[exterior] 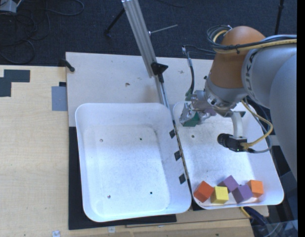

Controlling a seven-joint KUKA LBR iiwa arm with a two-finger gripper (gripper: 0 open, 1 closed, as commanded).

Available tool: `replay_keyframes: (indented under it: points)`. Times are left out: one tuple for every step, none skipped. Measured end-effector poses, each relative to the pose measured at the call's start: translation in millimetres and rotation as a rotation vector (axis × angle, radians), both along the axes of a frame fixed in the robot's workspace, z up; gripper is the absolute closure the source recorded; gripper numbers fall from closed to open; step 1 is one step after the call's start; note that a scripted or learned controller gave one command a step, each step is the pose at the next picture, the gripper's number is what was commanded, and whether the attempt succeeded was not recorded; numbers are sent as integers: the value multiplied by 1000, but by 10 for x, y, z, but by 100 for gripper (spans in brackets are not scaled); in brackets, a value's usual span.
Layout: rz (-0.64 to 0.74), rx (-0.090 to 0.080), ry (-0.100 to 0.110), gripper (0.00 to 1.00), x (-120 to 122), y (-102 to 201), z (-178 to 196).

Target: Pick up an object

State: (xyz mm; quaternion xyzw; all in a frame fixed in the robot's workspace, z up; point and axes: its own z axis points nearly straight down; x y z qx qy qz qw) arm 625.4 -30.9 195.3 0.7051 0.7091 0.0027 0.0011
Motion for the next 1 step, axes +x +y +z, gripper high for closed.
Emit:
replay_keyframes:
  points:
    - [-1, 1, 9, 100, -55, 624, 22]
